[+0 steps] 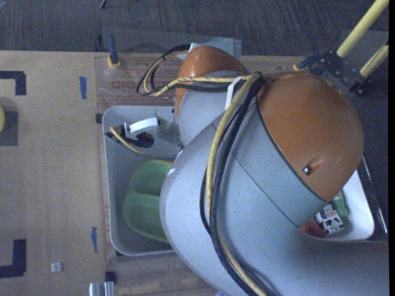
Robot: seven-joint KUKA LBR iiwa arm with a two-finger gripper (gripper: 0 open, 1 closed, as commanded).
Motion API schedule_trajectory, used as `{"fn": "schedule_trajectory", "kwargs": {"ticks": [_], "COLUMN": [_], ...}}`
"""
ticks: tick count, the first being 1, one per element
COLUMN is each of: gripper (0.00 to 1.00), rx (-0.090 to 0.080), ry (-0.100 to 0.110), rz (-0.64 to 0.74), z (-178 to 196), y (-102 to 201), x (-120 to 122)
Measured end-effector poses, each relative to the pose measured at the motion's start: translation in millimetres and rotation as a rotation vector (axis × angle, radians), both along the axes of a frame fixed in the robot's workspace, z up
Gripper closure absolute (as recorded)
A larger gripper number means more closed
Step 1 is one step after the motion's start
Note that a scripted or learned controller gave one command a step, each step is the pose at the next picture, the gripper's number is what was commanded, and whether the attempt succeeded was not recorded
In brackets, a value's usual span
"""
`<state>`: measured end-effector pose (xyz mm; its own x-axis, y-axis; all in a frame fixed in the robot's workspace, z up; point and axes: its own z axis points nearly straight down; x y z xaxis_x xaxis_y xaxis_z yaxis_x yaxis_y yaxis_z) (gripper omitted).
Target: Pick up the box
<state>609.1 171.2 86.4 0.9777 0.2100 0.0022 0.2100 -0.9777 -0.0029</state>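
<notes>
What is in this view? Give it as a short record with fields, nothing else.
arm: grey and orange, reaching in from the right, covering most of both bins
cables: black and yellow, running along the arm
left bin: white, holds a green object
right bin: white, small red, white and green items at its near corner
box: not identifiable
bench: wood, with blue tape and black marks

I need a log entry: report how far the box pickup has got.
Done: the arm has reached over the left bin. In hand: nothing that can be confirmed; the arm covers the bin's middle, leaving a green thing showing. Left: a visible grasp and lift of the box.
</notes>
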Motion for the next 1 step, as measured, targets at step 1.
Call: {"fn": "schedule_trajectory", "kwargs": {"ticks": [1], "gripper": [1.00], "rx": [-0.003], "ry": [0.004], "rz": [0.012], "z": [98.8], "y": [-97.1], "x": [51.1]}}
